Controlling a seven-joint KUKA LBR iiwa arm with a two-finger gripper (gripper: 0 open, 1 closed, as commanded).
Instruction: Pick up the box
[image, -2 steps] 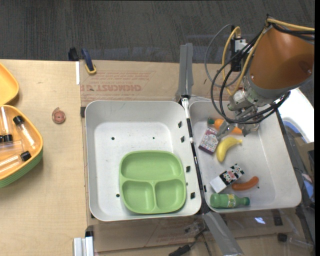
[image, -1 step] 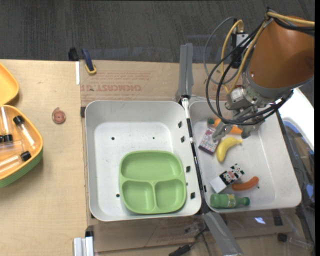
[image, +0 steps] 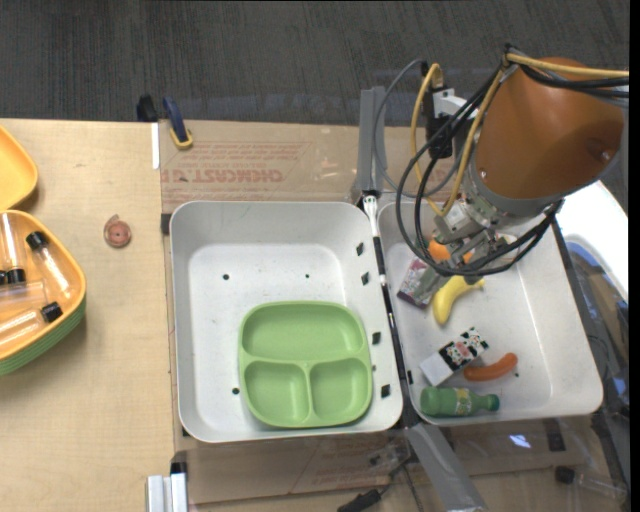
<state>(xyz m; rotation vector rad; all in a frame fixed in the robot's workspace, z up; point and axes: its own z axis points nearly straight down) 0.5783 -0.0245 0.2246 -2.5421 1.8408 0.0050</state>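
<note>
Box (image: 455, 355) well below jaws (image: 458, 243) (right bin)

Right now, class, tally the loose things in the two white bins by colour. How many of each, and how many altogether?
Green: 2, plate and bottle
Yellow: 1, banana
Orange-red: 1, sausage
White with black spots: 1, box
Purple-grey: 1, packet
Total: 6
An orange bit under the gripper is too hidden to count.
</note>
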